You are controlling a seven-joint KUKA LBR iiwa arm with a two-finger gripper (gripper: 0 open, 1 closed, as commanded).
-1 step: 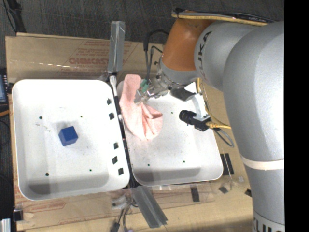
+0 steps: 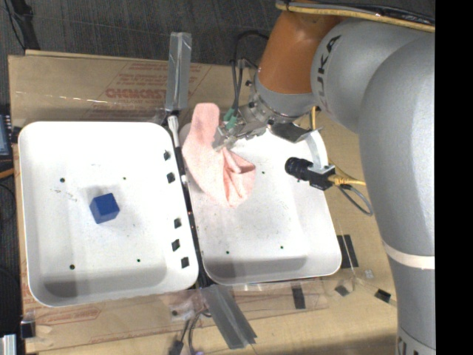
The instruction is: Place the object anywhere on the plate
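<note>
Here the claw (image 2: 225, 137) pinches the pink cloth (image 2: 214, 165), which hangs beneath it.

Tool (image 2: 226, 137) pinching a pink cloth (image 2: 214, 163) over the right bin (image 2: 310, 250); blue cube (image 2: 104, 207) in the left bin (image 2: 44, 272).

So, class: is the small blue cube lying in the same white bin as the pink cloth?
No. The small blue cube sits in the left white bin, while the pink cloth lies in the right white bin.
</note>
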